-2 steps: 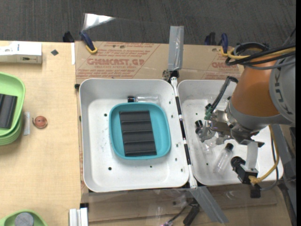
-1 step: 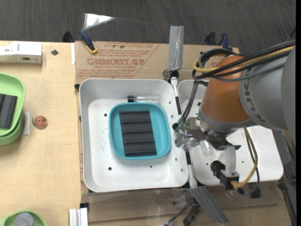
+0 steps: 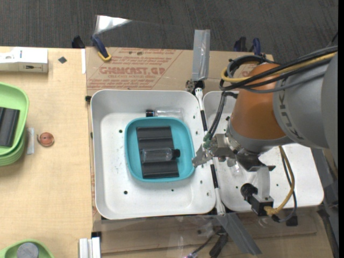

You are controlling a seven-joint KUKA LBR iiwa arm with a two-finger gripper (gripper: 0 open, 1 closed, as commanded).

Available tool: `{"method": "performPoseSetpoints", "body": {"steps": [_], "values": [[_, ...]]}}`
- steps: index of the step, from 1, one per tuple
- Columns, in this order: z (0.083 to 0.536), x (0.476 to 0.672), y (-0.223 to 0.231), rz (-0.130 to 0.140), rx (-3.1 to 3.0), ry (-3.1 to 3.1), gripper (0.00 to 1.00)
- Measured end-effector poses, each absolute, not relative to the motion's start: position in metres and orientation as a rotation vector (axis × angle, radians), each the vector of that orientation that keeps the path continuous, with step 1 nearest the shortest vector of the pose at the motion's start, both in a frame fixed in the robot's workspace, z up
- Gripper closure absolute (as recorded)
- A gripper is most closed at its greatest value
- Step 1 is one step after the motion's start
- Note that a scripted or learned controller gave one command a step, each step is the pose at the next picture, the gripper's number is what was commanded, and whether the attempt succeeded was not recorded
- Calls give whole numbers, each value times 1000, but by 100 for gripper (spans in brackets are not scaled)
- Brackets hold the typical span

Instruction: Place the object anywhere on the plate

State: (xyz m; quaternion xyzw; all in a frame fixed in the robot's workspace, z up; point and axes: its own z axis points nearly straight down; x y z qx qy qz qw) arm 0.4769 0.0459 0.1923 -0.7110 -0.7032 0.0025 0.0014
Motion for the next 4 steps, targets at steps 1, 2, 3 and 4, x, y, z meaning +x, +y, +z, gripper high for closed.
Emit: {"method": "performPoseSetpoints", "body": {"steps": [1, 2, 3, 4], "values": [[190, 523, 7, 7, -2170, -2270, 0], [190, 523, 7, 7, -2170, -2270, 0], [190, 523, 7, 7, -2170, -2270, 0], [190, 523, 7, 7, -2170, -2270, 0]]}}
